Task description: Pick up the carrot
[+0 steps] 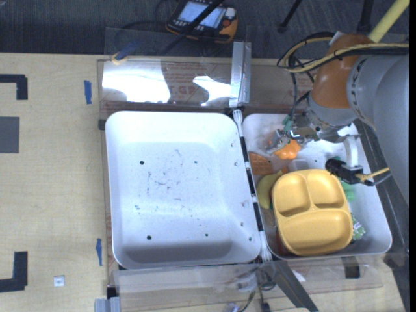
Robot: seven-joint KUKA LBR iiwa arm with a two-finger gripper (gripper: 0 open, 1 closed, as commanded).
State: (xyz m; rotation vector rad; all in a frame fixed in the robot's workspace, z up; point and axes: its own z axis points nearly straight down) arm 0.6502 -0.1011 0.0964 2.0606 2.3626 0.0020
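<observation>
The carrot (286, 151) is a small orange piece in the far half of the right bin (380, 229), just beyond the yellow tray. My gripper (290, 135) hangs right over it, its tip touching or nearly touching the carrot's top. From this angle the wrist hides how the carrot sits against the tip.
A yellow divided tray (311, 210) fills the near half of the right bin. A second orange piece (259, 164) and a green thing (266, 188) lie by the divider between the bins. The left bin (175, 187) has a bare white floor. A handheld controller (200, 18) lies beyond the bench.
</observation>
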